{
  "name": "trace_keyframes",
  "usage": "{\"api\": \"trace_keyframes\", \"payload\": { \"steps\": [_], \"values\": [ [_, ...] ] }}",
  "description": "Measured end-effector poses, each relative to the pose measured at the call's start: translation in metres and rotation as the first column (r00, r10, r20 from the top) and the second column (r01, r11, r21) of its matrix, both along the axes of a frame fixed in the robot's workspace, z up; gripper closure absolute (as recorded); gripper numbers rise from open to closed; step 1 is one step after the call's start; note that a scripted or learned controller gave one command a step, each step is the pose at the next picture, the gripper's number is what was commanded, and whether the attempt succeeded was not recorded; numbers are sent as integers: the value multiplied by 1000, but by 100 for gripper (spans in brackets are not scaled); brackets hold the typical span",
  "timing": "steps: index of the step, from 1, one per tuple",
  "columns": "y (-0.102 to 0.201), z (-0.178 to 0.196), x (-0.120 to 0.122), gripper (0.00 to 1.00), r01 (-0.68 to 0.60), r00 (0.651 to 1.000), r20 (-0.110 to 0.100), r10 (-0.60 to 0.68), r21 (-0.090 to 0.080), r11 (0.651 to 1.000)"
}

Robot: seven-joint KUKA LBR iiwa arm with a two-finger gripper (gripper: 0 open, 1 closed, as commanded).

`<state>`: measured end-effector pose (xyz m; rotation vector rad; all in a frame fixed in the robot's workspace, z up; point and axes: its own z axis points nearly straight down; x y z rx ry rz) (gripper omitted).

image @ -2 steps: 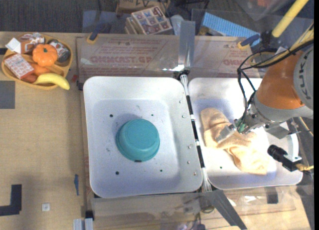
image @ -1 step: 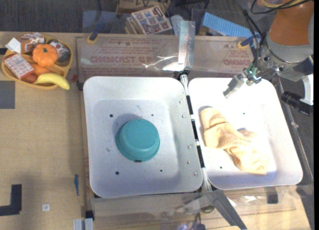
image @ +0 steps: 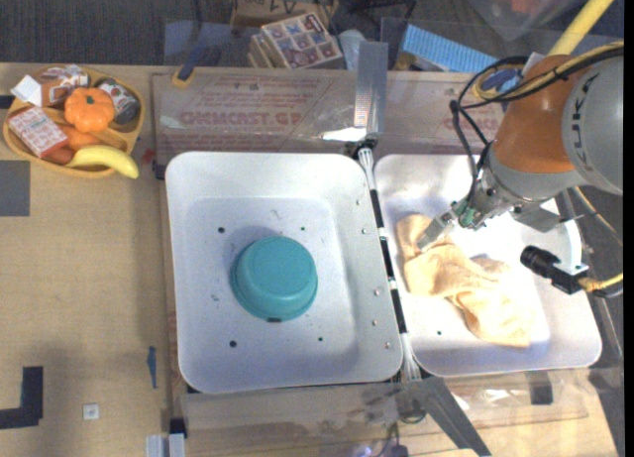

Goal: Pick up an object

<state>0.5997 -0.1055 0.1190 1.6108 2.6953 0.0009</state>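
Two bins sit side by side on the table [image: 89, 277]. A bowl [image: 275, 278] lies upside down in the middle of the left bin [image: 198, 197]. A cloth [image: 466, 286] lies crumpled in the right bin [image: 575, 346], with the gripper [image: 436, 232] at the cloth's far-left edge. At the table's far-left corner – well apart from both bins – stands a plate [image: 20, 138] of toy food.

Arm from right, pincer [image: 433, 234] low (angled left)

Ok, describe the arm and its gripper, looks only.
The arm is thick and rounded, light grey, with a broad orange band above the wrist and dark lettering on the grey shell. Black cables loop beside it. The gripper is slim, metallic grey, with a small green spot at its base. A black cylindrical part juts from the wrist.
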Motion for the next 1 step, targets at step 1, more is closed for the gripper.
{"api": "trace_keyframes", "payload": {
  "steps": [1],
  "values": [
    [-11,-29,-90,0,-53,999,11,53,-1,999]
  ]
}}
